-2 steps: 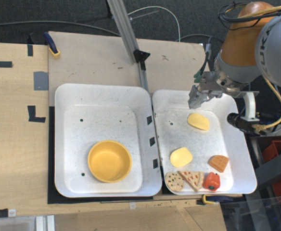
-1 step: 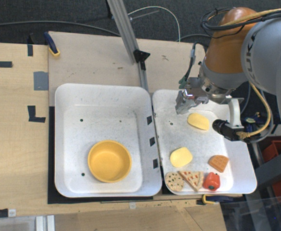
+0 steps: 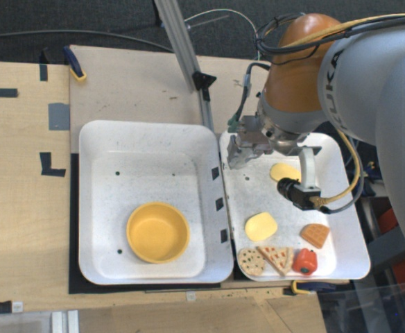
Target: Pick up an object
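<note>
Camera view showed the grey arm (image 3: 369,82) reaching in over the right bin (image 3: 348,259), its gripper (image 3: 238,151) low above the bin's back left corner; the angle did not let me tell how it was set, and nothing could be seen held in it. The things to pick all lay toward the front of the bin from the gripper: a pale yellow piece (image 3: 283,172) nearest, just to its right, partly hidden by a black fitting on the wrist; a yellow disc (image 3: 261,226) further forward; then, well forward along the front wall, a round cracker (image 3: 251,261), a triangular slice (image 3: 277,258), a red pepper (image 3: 304,261) and an orange wedge (image 3: 315,235). In the left bin (image 3: 91,144), well apart from the gripper, sat a yellow bowl (image 3: 157,232). As I judged it, the main risk was a descent where it hung, closing on bare floor, since no item lay right under it. The cracker, slice and pepper touched or nearly touched, so a grasp there could nudge neighbours or catch two at once. Flat pieces could slip from the grip, and the dividing wall beside the gripper could be struck. Part of the lettering "KUKA" ran along the arm's casing; no other writing was readable.
</note>
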Controlling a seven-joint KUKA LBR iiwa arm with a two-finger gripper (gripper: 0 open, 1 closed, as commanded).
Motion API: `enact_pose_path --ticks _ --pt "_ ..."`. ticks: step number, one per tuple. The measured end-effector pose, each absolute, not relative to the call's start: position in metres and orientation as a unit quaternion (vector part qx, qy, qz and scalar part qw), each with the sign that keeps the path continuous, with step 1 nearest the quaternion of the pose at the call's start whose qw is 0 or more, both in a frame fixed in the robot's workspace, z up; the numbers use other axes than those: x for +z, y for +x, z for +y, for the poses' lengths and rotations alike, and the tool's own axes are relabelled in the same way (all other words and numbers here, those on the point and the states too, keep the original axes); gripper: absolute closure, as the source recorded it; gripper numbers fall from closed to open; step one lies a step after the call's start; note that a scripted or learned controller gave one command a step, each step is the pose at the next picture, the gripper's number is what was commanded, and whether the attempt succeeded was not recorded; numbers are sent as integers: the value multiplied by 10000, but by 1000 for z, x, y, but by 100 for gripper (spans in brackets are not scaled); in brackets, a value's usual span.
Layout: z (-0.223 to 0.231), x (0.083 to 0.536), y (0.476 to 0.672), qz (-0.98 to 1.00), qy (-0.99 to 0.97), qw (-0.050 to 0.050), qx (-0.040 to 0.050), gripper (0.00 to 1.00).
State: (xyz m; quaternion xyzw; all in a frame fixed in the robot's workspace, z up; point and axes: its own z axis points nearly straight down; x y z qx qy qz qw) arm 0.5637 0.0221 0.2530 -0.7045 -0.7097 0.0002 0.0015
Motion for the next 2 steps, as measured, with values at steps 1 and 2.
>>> enact_pose_path --ticks 1,2 --pt "66 240 546 -7090 -7052 16 14 100" --pt "97 232 547 -7088 -7054 13 15 100"
